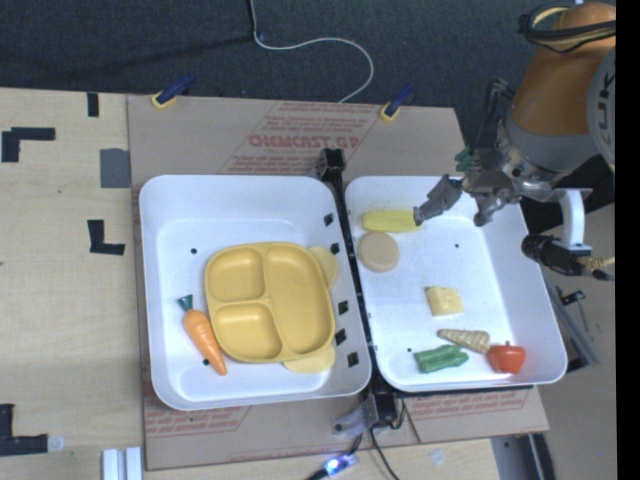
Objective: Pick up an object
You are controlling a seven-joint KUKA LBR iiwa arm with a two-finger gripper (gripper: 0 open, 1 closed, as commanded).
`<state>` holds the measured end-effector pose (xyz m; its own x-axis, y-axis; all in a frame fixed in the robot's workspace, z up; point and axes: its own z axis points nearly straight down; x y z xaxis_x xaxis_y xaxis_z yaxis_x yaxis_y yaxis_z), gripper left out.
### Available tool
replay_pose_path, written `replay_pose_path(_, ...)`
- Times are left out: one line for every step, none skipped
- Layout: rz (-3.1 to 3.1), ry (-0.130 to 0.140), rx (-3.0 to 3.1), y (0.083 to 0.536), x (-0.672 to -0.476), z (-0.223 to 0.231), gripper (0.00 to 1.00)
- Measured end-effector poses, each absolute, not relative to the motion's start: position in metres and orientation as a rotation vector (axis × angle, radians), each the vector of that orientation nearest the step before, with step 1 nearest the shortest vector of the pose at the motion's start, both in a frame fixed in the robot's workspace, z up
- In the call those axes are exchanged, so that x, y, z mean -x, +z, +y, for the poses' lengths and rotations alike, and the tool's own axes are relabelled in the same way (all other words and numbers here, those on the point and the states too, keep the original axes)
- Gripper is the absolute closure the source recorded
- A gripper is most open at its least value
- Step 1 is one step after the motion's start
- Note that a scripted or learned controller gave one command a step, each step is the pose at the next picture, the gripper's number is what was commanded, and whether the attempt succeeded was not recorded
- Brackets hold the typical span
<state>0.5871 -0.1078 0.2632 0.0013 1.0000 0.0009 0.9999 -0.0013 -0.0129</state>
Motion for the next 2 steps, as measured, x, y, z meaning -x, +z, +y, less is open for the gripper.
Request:
replay_pose_path(-2.222,0.002,2.219,0.269,-0.589,-0.108,0.00)
replay_pose_path(-2.220,0.007,2.217,0.225,-0.588,-0.102,0.00)
